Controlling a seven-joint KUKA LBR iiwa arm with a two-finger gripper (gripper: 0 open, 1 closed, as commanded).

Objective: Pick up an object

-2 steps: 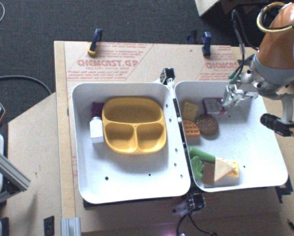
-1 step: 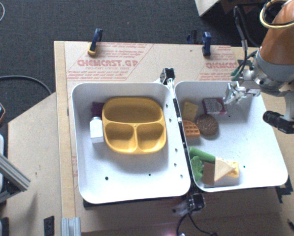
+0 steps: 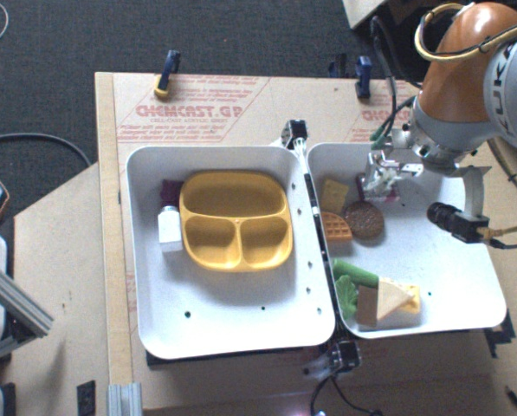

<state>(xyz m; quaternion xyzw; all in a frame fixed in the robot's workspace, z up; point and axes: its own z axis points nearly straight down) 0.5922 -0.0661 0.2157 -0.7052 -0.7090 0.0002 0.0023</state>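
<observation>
Camera view: hand (image 3: 381,180) over right bin (image 3: 466,267) back edge, grip state unclear; cookie (image 3: 365,221) just below.

End effector (image 3: 381,180) low, wrist bent down

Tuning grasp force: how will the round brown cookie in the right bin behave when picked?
The cookie looks like a flat, rigid disc, probably light. Lying flat, it offers little edge and may slide. The waffle touching it may shift too.

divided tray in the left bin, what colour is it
Yellow-orange; the divided tray shows plainly in the camera view.
</observation>
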